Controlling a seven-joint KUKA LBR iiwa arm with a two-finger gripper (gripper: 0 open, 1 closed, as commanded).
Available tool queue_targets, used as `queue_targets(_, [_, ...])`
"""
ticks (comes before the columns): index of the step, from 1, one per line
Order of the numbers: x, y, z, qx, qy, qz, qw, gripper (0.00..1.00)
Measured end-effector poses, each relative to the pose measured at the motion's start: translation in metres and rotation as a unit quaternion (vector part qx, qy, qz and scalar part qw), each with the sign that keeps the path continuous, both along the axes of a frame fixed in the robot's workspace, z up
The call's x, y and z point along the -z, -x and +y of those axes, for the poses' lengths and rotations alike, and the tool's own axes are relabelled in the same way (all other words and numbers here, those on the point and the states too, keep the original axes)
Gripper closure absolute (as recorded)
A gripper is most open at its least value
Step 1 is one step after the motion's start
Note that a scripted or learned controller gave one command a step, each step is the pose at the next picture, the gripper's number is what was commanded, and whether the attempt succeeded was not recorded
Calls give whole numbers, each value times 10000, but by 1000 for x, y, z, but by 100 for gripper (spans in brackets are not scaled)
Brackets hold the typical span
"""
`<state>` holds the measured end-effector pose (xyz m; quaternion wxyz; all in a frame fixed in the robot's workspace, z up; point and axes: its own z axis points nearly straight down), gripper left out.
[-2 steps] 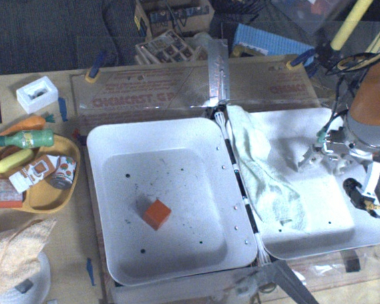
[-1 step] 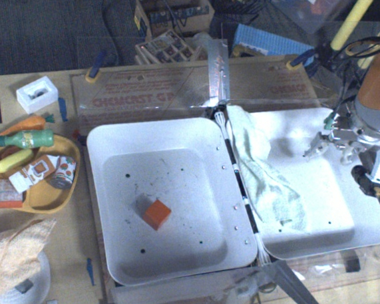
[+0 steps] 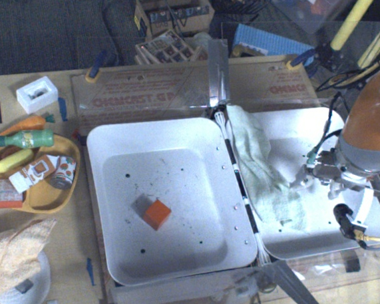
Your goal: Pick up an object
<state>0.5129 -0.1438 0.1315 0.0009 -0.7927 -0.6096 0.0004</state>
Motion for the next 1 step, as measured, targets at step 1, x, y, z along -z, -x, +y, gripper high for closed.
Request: queue_targets(1, [0,0,0,3,1,0,10000,0])
